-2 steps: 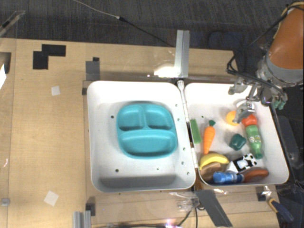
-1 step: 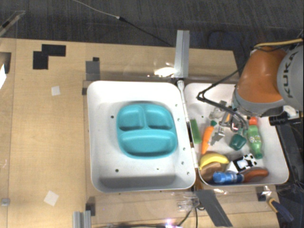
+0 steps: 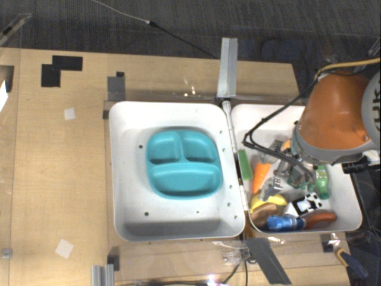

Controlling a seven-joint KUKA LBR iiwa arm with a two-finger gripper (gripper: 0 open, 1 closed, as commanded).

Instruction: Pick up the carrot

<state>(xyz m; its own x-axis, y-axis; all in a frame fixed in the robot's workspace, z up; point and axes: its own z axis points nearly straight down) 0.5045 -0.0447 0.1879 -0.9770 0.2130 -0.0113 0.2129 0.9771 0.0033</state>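
Observation:
The carrot point(image 3: 261, 175) is a short orange piece lying near the left wall of the right bin point(image 3: 355, 212), with its length running from far to near. My gripper point(image 3: 284, 177) hangs low in that bin just to the right of the carrot, under the orange band of the arm point(image 3: 334, 113). The grey gripper body and black cables hide the bin floor beneath them. I see nothing clearly held.
A teal divided plate point(image 3: 181, 161) lies in the left bin point(image 3: 128, 159). Around the carrot are a green stick point(image 3: 243, 163), a yellow banana-like piece point(image 3: 266, 205), a blue item point(image 3: 281, 222), a red-brown item point(image 3: 319, 218), a green item point(image 3: 322, 182) and a black-and-white block point(image 3: 308, 204).

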